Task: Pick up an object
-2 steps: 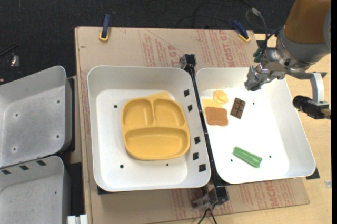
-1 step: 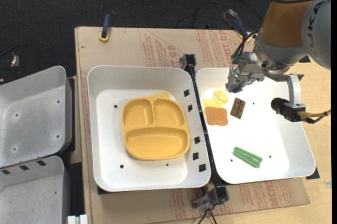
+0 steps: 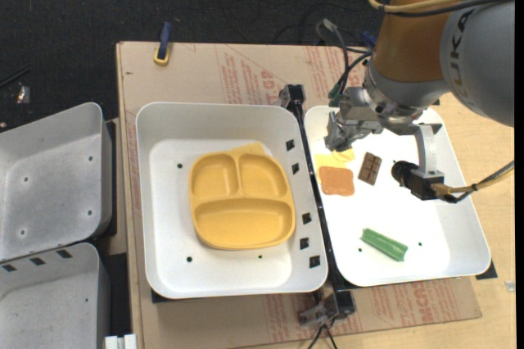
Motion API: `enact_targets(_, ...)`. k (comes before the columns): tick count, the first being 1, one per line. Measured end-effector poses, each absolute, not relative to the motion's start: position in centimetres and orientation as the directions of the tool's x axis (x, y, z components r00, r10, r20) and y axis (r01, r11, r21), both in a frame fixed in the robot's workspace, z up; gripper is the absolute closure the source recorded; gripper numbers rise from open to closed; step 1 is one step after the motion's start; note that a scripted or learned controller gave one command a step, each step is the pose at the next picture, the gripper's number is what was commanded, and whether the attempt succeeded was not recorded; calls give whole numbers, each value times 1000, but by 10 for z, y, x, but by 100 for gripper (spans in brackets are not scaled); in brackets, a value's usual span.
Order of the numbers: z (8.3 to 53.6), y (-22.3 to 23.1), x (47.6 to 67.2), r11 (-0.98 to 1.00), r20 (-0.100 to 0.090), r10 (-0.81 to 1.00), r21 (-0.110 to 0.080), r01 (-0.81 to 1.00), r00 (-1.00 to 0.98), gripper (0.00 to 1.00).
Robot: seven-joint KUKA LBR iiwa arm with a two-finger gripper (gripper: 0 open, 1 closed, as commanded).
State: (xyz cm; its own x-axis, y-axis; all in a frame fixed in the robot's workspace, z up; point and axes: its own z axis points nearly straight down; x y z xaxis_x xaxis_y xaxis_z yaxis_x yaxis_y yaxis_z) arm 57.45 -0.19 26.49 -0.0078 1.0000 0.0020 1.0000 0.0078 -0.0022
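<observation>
My gripper (image 3: 339, 138) hangs low over the far left corner of the right bin (image 3: 458, 249). A small yellow piece (image 3: 343, 153) peeks out just below it, partly hidden by the gripper. A flat orange piece (image 3: 336, 180) lies right in front of that. A brown chocolate-bar piece (image 3: 371, 168) rests to the gripper's right. A green block (image 3: 384, 244) lies nearer the bin's front edge.
The left bin (image 3: 160, 257) holds a yellow divided plate (image 3: 241, 201). Black clips run along the wall between the two bins. Grey lids (image 3: 49, 175) lie off the bench to the left. A blue-and-yellow clamp (image 3: 163, 46) grips the board's far edge.
</observation>
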Motion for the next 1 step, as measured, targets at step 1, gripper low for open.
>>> enact_targets(1,249,48,568,8,1,1000,-2,1000,-8,100)
